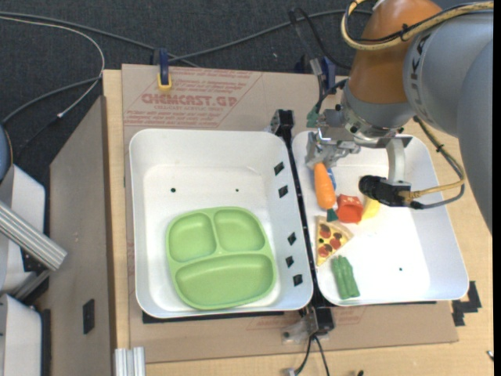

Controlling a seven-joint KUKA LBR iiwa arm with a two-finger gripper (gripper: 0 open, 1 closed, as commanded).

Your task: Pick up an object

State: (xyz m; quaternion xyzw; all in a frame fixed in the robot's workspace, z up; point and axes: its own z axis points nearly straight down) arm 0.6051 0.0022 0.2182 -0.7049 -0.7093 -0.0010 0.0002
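The right bin [407,265] holds several small toys along its left side. An orange carrot [323,188] lies upright near the divider. Below it sit a red block [350,209], a yellow piece [370,207], a pizza slice [329,240] and a green vegetable [344,278]. My gripper [329,152] hangs low over the bin's back left corner, just above the carrot's top end. Nothing is visibly held in it.
The left bin [156,171] holds a green divided plate [221,256] at its front. A black divider with clips [291,210] runs between the bins. A black sensor with a yellow cable [385,189] juts from the wrist over the right bin.
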